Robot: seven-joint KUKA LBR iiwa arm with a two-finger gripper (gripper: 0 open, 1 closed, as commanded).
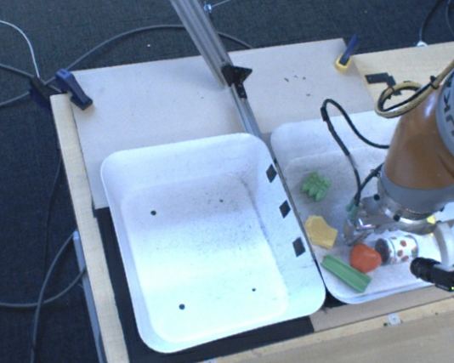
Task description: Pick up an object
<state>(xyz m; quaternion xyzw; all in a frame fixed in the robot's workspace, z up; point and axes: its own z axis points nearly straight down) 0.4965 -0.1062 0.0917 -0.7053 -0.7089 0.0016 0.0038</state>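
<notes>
Reaching in from the right, the arm (pixel 428 147) is hanging low over the right bin (pixel 315 140), with its gripper (pixel 364 227) sitting down among the clutter there. Honestly can't tell what state the gripper is in from this angle. Taking the orange-red object (pixel 363 259) as the landmark: a yellow piece (pixel 321 230) is lying just up-left of it, a green block (pixel 346 273) is touching its lower left, a white spotted thing (pixel 402 248) is sitting just right, and a green toy (pixel 315 186) is resting farther up. The left bin (pixel 133 235) is sitting well off to the left.
</notes>
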